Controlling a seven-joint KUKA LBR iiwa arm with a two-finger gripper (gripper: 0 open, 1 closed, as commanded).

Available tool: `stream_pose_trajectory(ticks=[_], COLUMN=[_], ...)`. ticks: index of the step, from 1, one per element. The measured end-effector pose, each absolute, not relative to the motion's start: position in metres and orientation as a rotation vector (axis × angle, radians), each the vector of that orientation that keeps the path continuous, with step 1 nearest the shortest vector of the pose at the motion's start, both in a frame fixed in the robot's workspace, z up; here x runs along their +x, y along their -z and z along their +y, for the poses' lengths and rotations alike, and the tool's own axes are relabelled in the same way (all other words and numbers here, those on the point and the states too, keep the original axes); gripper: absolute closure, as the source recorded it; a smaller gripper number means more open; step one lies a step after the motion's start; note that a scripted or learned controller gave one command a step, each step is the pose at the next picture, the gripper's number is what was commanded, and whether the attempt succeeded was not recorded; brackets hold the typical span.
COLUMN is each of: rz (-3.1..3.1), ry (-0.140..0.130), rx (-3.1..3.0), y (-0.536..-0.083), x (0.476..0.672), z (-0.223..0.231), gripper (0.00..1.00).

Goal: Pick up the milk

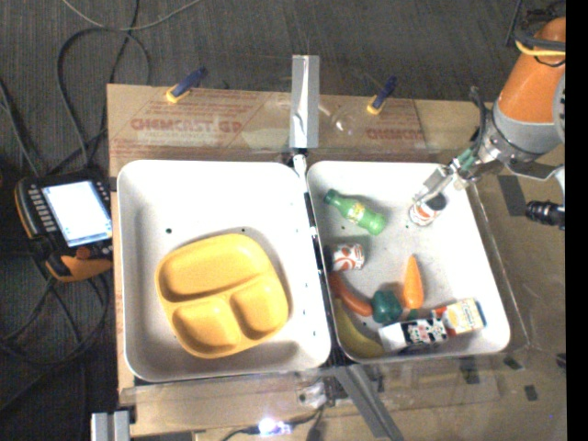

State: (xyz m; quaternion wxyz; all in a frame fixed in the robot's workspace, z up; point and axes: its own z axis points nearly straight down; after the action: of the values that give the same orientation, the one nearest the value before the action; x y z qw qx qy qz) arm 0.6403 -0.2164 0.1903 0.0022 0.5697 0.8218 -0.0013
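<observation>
The milk is a white carton with black print and an orange end. It lies on its side at the front of the right bin. My gripper hangs over the bin's far right part, well behind the carton and apart from it. A small round red and white thing sits right at the gripper's tip; I cannot make out whether it is held.
The right bin also holds a green bottle, a red and white can, a carrot, a sausage, a banana and a green piece touching the carton. A yellow divided plate lies in the left bin.
</observation>
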Motion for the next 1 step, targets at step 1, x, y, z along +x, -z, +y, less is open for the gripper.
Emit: stream_pose_trajectory(ticks=[1], rz=[2.407], ry=[0.002], rx=[2.017], y=[-0.145], x=[0.6688], z=[-0.2149], gripper=[0.0])
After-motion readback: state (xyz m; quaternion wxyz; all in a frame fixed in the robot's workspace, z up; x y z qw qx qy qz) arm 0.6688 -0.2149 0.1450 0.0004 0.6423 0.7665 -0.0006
